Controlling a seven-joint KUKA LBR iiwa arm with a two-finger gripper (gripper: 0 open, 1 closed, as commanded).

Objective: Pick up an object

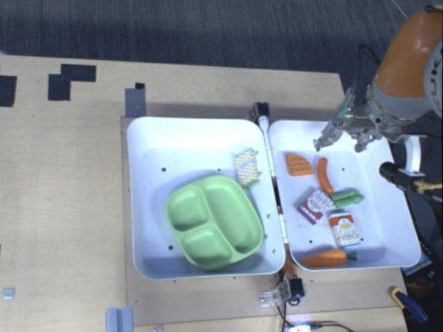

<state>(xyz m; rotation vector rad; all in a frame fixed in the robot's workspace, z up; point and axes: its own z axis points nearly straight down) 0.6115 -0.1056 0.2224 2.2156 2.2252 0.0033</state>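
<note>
Camera view: end effector (344, 138) spread wide, empty, above right bin (408, 244) far edge. Toys crowd near sausage (324, 176); risk: fingers nudge neighbours, miss.

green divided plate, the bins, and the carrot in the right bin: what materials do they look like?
Green divided plate: likely moulded plastic, matte to satin; uniform colour, soft rounded compartment ridges.
Bins, left bin and right bin: probably thin formed plastic, smooth, slightly glossy; rounded corners and soft highlights.
Carrot: looks like a toy, plastic or rubber; flat even orange with a green tip. Too small to tell which.
</note>
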